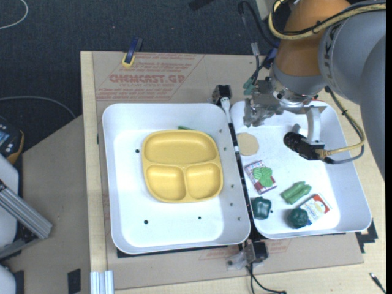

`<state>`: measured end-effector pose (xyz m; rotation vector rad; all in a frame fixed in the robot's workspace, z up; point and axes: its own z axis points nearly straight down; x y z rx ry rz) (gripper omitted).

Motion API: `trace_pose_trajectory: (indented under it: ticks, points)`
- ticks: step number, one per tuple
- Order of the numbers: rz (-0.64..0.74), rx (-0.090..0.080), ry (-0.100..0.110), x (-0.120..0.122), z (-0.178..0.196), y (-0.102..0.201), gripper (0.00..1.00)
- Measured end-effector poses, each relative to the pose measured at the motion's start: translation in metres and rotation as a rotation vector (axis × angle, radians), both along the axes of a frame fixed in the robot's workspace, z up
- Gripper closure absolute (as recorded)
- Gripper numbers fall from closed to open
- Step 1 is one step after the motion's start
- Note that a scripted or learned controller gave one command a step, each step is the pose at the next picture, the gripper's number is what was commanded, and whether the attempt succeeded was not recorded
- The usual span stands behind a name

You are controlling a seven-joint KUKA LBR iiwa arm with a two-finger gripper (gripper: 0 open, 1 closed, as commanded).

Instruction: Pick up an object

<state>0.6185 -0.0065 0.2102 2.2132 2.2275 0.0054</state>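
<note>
Glossy yellow three-compartment tray point(182, 165) rests in smooth white bin point(119, 164).

Right bin point(349, 133): tan disc point(247, 144), card point(260, 176), 3 green toys point(296, 192), red-white packet point(317, 206).

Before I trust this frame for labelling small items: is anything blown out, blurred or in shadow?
Camera view: evenly lit; the left bin is bright white but not clipped; the yellow tray is sharp; the arm shades the right bin near the pincer; the small green items are soft-edged, their detail hard to read.
</note>
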Motion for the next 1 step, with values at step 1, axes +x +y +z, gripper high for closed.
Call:
trace_pose_trajectory:
  ticks: [1]
  points:
    - [0.001,0.001,-0.001,0.0091,0.0153,0.0567,1.00]
